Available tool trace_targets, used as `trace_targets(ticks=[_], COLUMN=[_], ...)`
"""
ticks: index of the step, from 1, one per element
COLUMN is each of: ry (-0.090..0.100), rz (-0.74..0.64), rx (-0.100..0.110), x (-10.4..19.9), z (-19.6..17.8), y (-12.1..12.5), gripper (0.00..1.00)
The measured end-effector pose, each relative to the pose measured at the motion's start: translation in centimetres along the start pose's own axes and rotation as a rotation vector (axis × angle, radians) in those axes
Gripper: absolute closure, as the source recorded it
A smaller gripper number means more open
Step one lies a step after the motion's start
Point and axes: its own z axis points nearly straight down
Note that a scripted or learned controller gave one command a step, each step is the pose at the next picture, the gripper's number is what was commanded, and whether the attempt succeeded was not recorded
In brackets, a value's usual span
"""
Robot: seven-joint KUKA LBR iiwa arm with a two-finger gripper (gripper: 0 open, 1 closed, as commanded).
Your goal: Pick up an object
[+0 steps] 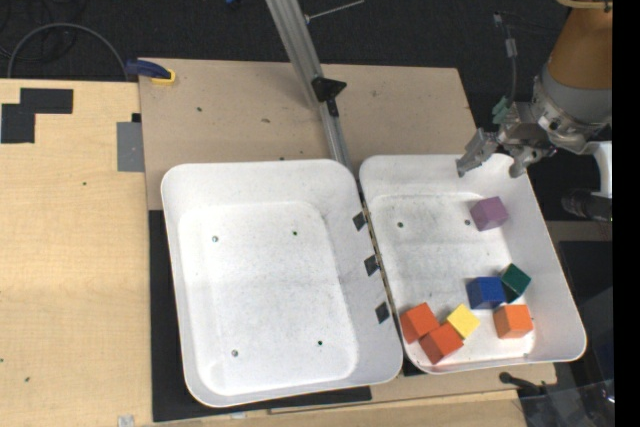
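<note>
My gripper [497, 158] hangs over the far right corner of the right bin [420, 177], its two fingers spread apart with nothing between them. A purple block [488, 212] lies just below it on the bin floor. Near the bin's front edge sit a blue block [485, 291], a dark green block [516, 280], a yellow block [463, 321], an orange block [513, 320] and two red-orange blocks [430, 332].
The left bin [200, 205] lies beside the right one, with black clips along their shared edge. A slanted aluminium bar [295, 35] rises behind the bins. The wooden bench extends to the left.
</note>
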Motion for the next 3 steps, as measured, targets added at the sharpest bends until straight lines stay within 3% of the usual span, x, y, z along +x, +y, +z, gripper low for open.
trace_targets(ticks=[1,2,3], ry=[0.004,0.000,0.000], rz=[0.000,0.002,0.001], rx=[0.003,0.002,0.003], x=[11.0,10.6,10.6], z=[6.4,5.1,5.1], y=[3.6,3.6,3.5], gripper=[0.00,1.00,0.00])
